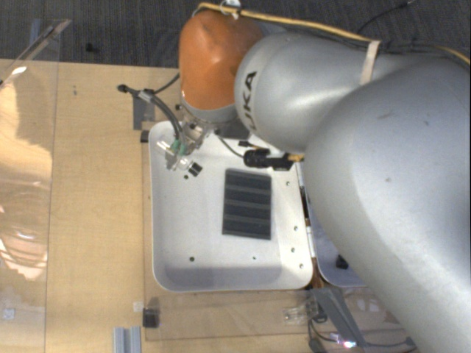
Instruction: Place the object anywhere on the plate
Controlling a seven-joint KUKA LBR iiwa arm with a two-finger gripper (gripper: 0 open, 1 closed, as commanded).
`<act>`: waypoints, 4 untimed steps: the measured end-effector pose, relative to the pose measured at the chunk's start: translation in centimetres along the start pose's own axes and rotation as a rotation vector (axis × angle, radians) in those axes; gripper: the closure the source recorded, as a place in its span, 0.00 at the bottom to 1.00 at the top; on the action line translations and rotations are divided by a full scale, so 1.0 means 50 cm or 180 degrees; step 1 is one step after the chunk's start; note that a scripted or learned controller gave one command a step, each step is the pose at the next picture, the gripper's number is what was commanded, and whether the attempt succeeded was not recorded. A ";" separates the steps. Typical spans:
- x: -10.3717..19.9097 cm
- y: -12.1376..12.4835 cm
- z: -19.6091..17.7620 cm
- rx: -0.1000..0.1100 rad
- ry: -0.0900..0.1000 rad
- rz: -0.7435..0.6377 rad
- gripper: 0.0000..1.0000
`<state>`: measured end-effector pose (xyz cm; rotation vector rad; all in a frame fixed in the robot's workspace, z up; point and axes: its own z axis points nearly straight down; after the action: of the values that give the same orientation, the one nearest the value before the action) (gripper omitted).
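Entry, remote station, single overhead view

Arm (383, 168): grey bulk covers the right half of the view. The orange band (210, 57) sits over the far edge of the bin.

Bench (88, 197): pale wood, bare to the left of the bin.

Bin (184, 256): white and shallow, floor mostly open. A second bin (327, 259) shows as a sliver under the arm, with a dark spot in it that I cannot identify.

Slab (247, 203): dark, ribbed and rectangular, lying flat in the middle of the bin, nearer its right edge. I take this to be the plate, though I am not certain.

Gripper (179, 151): hangs over the bin's far-left corner, pointing down. Something greenish glints at its tip, too small to name. I cannot tell whether it is released or clenched, or whether it grasps anything. I see no contact with the slab.

Piece (194, 169): small and black, on the bin floor near the far-left corner. It is just beside the gripper on the side toward the slab, and apart from the slab. I take this as the task's thing.

Handling, my judgement:
- The piece looks light and rigid, so crushing is unlikely.
- It is small enough to skid on the smooth white floor or pop out of a pinch.
- Best hold is across its narrow sides, squarely from above, closing slowly.
- The ribs on the slab may tip it on release, so it should be set down low
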<state>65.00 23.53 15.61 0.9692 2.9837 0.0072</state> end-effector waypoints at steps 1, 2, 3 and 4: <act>0.097 -0.163 0.126 -0.0016 -0.0014 -0.1235 1.00; 0.029 -0.069 0.130 0.0026 -0.0031 -0.2411 1.00; 0.203 -0.169 0.090 0.0013 0.0002 -0.3535 1.00; 0.084 -0.105 -0.095 -0.0013 -0.0015 -0.3799 1.00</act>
<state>58.49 21.74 20.33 -0.8730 3.0056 0.0058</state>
